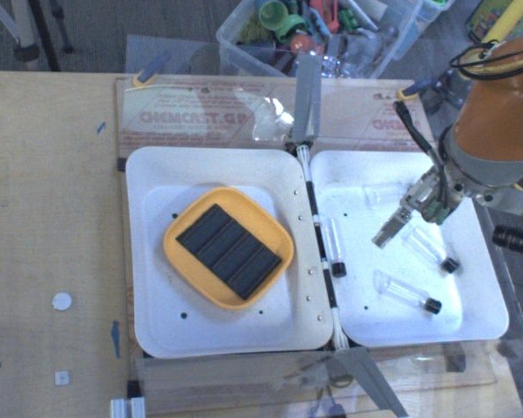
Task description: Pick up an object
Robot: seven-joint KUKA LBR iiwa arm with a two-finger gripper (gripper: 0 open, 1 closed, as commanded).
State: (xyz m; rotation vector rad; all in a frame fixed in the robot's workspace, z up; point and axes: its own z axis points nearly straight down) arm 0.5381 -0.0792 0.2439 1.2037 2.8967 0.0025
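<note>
Nearest us, along the front edge of the right bin (479,320), lies a clear vial with a black cap (407,292), flat on its side, and we judge it rests there because a round tube rolls until the bin floor settles it. A second capped vial (429,251) lies just behind it toward the right wall, and a third (330,242) sits tight against the divider (318,233) between the bins, cap toward the front. Our gripper (392,231) hangs over the middle of this bin, slanting down toward the divider, and we cannot tell how its claw stands or whether it has hold of anything; nothing visible sits in it. We read the tilt as a reach for one of the vials, any of which would serve the task. Over in the left bin (148,320), a yellow tray with dark slats (228,246) lies turned cornerwise at the centre, well apart from the arm (497,111)
</note>
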